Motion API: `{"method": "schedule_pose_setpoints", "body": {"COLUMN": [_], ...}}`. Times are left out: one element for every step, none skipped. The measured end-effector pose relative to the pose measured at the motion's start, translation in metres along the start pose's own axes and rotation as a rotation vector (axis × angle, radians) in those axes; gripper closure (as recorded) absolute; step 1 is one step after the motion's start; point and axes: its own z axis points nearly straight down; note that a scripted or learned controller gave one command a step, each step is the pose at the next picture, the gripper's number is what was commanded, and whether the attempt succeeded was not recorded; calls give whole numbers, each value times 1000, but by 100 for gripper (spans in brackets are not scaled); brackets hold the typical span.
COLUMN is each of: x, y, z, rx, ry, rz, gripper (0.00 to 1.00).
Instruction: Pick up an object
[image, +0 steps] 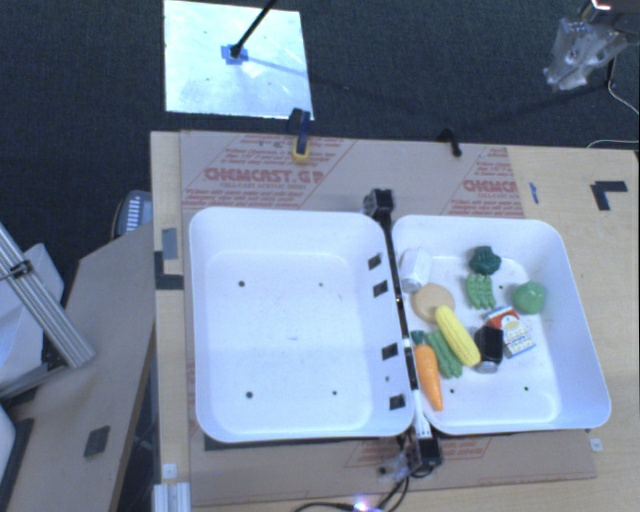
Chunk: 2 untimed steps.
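In the camera view, the desk (300, 190) carries two shallow white bins side by side. The left bin (290, 400) has only its bare floor with small dark dots. All the things to pick lie in the right bin (570, 380), gathered in its upper and middle part, near the wall between the bins.

The things look like small toy foods: an orange carrot (429, 375) close to the dividing wall, a yellow corn cob (456, 335) lying across a green pod (444, 357), a beige round piece (433, 300), a white piece (414, 268), two dark green pieces (484, 261) (480, 291), a light green ball (528, 297), a small black thing (489, 346) and a small printed box (513, 334). Many of them touch each other.

I judge they are light, stiff plastic with smooth skin, so they may slip between hard fingers but will not break. The round ball can roll away. The corn cob lies on top and is long, so I would take it across its narrow middle. The carrot is thin, and the wall beside it leaves little room for a finger.

The claw (583, 50) is at the upper right corner, high and well apart from the bins. It is blurred there, so I cannot tell how it stands, and I see nothing held in it.
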Motion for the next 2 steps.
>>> {"method": "schedule_pose_setpoints", "body": {"x": [-62,-85], "y": [-30,8], "z": [1,48], "rx": [3,6], "ry": [-1,0], "rz": [5,1], "gripper": [100,100]}}
